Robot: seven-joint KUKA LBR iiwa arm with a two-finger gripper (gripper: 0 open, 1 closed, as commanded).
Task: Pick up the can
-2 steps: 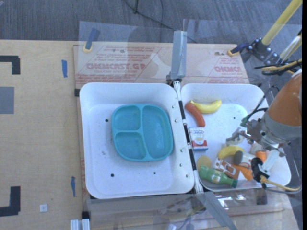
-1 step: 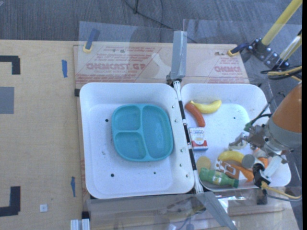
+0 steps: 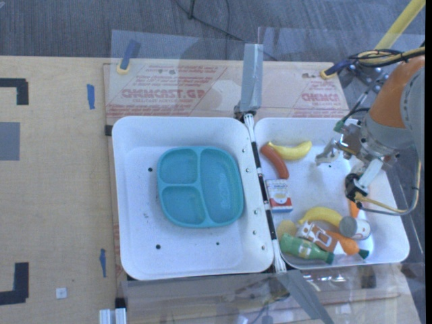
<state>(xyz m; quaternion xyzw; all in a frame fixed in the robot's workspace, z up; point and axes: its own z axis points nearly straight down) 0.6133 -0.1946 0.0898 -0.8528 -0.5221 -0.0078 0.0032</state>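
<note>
Fingers [image 3: 344,169] stand spread with nothing between them, over the 2 o'clock area of the right bin [image 3: 398,248]. The can [image 3: 352,227] lies at 5 o'clock in that bin, touching an orange carrot [image 3: 345,243] at its 6 o'clock side. A yellow banana [image 3: 322,214], a small printed box [image 3: 312,233] and a green bottle [image 3: 307,249] crowd together at 9 o'clock from the can. A second banana [image 3: 293,150] and a sausage [image 3: 275,160] lie at 11 o'clock in the bin, with a small carton [image 3: 279,194] at 9 o'clock. The left bin [image 3: 135,147] holds a teal divided plate [image 3: 200,186] at its centre. Both bins rest on the tabletop [image 3: 54,181].
</note>
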